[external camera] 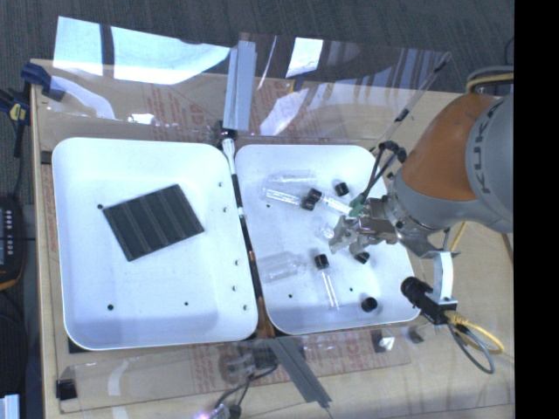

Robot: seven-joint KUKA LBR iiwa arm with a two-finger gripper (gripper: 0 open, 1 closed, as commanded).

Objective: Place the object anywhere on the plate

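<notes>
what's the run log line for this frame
arm: over right bin | end effector: low among clear vials | plate: dark, ridged, in left bin, bare

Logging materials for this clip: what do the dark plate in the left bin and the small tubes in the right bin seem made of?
Dark plate: probably matte plastic or rubber; it is ribbed and shows no glare. Tubes: clear plastic or glass, since the white bin shows through them; caps look like black plastic.

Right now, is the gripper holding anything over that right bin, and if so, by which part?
It cannot be told. The gripper sits low in the right bin among clear vials with black caps, but the view is too small to show anything between its fingers.
</notes>
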